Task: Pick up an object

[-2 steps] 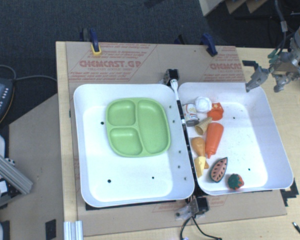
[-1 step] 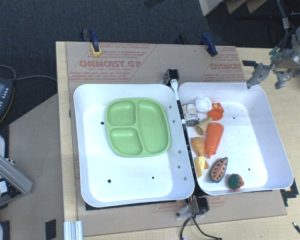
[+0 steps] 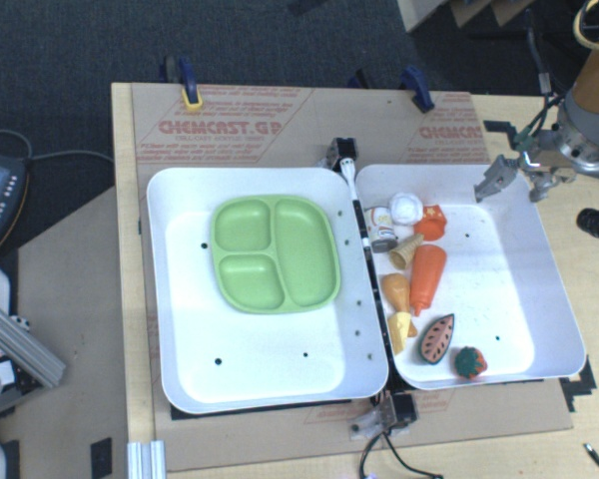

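Carrot [image 3: 426,273]: orange, tapered, lying lengthwise in right bin [image 3: 539,297]; hand [image 3: 514,178] spread, holding nothing.

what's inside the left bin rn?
The left bin holds a green divided plate; its three compartments look bare. Whatever lies beneath the plate is covered. The toy food sits in the right bin.

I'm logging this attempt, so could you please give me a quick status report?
Tool above right bin's far edge, holding nothing. Toy carrot and other toys clustered along that bin's left side, untouched. Nothing between them.
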`<state>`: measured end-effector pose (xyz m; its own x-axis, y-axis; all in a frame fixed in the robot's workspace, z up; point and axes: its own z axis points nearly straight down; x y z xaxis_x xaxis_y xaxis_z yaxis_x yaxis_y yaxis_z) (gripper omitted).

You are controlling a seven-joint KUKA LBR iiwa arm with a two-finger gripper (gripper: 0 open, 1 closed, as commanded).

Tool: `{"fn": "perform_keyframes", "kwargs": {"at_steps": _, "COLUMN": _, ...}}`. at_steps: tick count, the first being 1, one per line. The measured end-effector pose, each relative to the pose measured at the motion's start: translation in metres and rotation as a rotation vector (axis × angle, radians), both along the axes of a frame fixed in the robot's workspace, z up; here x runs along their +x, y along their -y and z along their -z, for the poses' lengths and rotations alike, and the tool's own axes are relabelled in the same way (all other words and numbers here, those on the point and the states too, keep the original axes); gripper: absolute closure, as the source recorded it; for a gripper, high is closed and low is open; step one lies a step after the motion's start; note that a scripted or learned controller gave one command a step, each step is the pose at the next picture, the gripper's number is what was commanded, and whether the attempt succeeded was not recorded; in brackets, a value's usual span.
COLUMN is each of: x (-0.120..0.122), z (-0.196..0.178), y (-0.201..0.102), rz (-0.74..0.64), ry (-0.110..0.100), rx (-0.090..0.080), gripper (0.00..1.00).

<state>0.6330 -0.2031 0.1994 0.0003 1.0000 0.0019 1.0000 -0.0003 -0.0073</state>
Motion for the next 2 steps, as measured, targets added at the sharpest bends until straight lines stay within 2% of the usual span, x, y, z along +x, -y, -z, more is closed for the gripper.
{"fn": "perform_keyframes", "kwargs": {"at_steps": 2, "x": -0.005, "z": 0.086, "y": -0.001, "rz": -0.001, "ry": 0.002, "rx": 0.0, "gripper": 0.0}}
